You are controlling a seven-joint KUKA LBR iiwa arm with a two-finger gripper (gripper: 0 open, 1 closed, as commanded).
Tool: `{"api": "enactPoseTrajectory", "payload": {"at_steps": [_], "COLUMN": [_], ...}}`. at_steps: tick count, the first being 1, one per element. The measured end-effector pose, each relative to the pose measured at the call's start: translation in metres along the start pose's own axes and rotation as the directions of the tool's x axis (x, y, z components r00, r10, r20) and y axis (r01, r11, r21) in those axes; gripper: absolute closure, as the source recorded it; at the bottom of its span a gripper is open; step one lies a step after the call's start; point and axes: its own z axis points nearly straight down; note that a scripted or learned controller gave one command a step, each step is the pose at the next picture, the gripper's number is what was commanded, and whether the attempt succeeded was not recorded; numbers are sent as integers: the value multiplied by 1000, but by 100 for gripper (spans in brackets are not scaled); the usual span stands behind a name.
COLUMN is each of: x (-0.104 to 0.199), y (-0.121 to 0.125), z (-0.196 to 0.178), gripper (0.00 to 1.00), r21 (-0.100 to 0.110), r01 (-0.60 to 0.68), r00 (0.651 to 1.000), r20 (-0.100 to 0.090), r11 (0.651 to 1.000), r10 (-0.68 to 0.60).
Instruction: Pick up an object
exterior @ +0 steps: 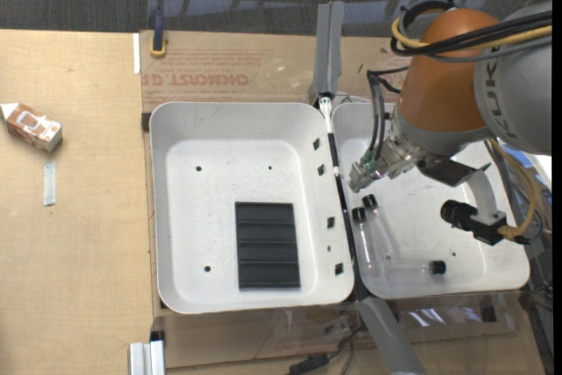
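Highest over the bench, the arm [448,75] is a smooth grey shell with a glossy orange band, reaching in from the right above the right bin [413,219]. The wooden bench [70,277] is matt and pale, with wide bare room to the left of the bins. The left bin [176,189] is shallow white plastic with rounded corners, and most of its floor is open. A black ribbed block [268,246], flat and rectangular, lies near that bin's front wall, well apart from the gripper [363,173].

The gripper hangs over the right bin's left side, close to the divide between the bins; whether it is open or closed cannot be told. Just in front of it lies a clear tube [367,234] with a black cap, along the left wall. A second clear tube [413,263] lies near the front wall. A small orange-and-white carton [33,127] sits at the bench's far left.
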Motion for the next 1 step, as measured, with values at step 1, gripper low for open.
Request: {"api": "enactPoseTrajectory", "payload": {"at_steps": [1], "x": [-71], "y": [-15], "z": [-26], "gripper": [100], "r21": [-1], "r01": [2], "r00": [1000], "r20": [0], "r11": [1000], "r10": [-2]}}
